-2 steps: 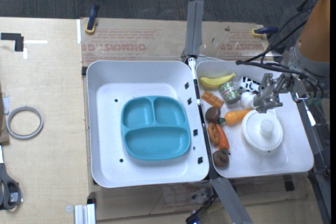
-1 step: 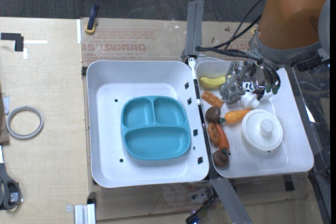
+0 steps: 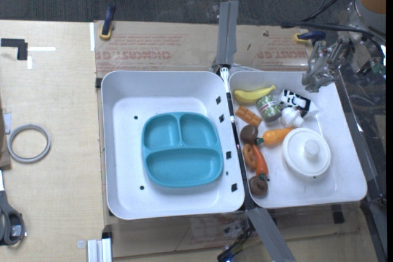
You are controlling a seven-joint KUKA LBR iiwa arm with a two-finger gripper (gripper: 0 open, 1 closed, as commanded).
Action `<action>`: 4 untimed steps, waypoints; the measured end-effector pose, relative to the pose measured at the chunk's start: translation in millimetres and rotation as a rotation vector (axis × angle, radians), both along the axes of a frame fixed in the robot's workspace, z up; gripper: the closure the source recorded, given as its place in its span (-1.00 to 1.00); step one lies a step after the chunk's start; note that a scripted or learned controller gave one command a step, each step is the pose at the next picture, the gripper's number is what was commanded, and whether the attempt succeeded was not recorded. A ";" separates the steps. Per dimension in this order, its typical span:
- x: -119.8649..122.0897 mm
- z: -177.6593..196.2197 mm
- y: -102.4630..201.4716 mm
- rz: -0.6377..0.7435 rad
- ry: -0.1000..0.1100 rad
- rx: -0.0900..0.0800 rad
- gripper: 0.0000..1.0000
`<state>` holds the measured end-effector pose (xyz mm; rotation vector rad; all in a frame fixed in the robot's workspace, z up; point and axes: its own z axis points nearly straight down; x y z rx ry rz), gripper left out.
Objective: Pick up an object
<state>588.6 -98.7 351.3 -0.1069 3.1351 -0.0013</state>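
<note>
hovering over the right bin (image 3: 350,150), your gripper (image 3: 316,80) holds nothing; i cannot tell how wide it sits. next, drop it onto the banana (image 3: 253,94).

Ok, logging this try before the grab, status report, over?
Gripper above right bin's far edge, nothing between its fingers. Banana, carrot, white lidded bowl all lying in the bin. Nothing blocking.

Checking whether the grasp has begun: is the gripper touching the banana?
Apart. In the camera view the gripper hangs over the right bin's far right corner, with bare white bin floor between it and the banana.
</note>
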 end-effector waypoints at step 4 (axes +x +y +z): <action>73.1 -6.2 28.6 -0.106 -0.010 0.001 1.00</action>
